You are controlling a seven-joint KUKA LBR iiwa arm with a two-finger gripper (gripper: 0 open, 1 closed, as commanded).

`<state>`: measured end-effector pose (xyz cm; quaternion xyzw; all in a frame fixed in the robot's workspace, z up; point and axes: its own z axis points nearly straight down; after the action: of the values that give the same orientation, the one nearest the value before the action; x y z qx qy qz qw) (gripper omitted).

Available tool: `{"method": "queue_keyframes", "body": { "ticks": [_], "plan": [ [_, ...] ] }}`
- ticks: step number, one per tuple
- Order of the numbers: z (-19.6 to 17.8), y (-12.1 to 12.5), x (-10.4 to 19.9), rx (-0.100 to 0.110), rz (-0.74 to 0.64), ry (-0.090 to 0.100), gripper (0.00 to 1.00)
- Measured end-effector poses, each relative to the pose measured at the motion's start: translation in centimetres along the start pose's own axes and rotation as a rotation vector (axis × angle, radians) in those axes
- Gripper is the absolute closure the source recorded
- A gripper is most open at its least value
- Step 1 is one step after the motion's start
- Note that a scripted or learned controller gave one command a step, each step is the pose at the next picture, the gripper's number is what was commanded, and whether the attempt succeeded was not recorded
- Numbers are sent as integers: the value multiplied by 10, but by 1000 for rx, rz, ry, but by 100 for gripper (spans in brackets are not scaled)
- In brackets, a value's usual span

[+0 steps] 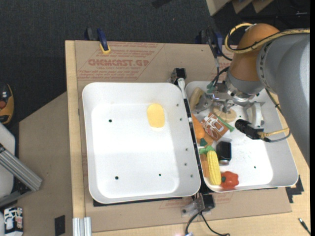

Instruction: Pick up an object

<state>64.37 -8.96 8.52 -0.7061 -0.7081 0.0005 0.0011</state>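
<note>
My gripper (220,103) is low over the back of the right bin (266,167), among a pile of toy items. Just below it lie a brown-and-white packet (215,125) and a tan round piece (228,116). To its left a beige piece (197,98) leans on the bin wall. An orange carrot (198,130) lies along the left wall, with a yellow corn cob (212,165), a black block (224,151) and a red pepper (229,180) nearer the front. I see nothing held in the gripper.
A single yellow oval (156,116) lies in the left bin (123,181), toward its back. The grey arm with its orange band (251,53) comes in from the upper right. Both bins rest on a cardboard sheet (123,58).
</note>
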Motion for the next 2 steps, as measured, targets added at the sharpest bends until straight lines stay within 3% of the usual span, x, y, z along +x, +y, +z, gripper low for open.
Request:
{"method": "queue_keyframes", "body": {
  "ticks": [1,2],
  "plan": [
    [0,-39,-10,1,5,-1,0],
    [-11,-37,-10,-7,4,-3,100]
  ]
}}
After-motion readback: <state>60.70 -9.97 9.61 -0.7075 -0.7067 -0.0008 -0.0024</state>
